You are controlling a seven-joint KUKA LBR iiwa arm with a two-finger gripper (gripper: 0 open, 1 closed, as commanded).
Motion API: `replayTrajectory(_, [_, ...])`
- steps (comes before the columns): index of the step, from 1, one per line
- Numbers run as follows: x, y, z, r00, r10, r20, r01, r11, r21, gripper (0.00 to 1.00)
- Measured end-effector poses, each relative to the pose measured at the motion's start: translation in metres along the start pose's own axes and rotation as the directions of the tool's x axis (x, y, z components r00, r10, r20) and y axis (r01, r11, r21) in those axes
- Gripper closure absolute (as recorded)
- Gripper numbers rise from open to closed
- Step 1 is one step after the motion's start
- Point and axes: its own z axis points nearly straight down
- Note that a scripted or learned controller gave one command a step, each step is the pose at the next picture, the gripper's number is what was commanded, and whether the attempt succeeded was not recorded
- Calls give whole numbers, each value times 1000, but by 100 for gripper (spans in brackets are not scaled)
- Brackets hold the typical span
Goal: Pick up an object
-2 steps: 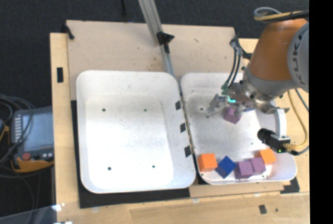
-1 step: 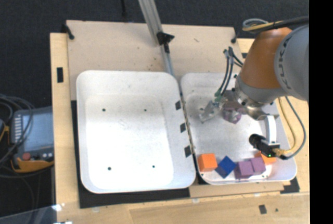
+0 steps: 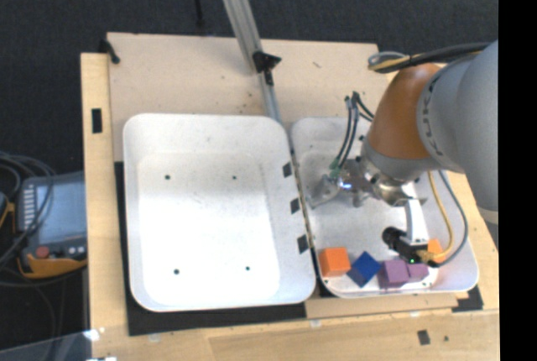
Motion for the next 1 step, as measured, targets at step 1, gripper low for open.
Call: replayTrajectory(1, [-2,1,14,1000,-2,1,2,1000,-6,0])
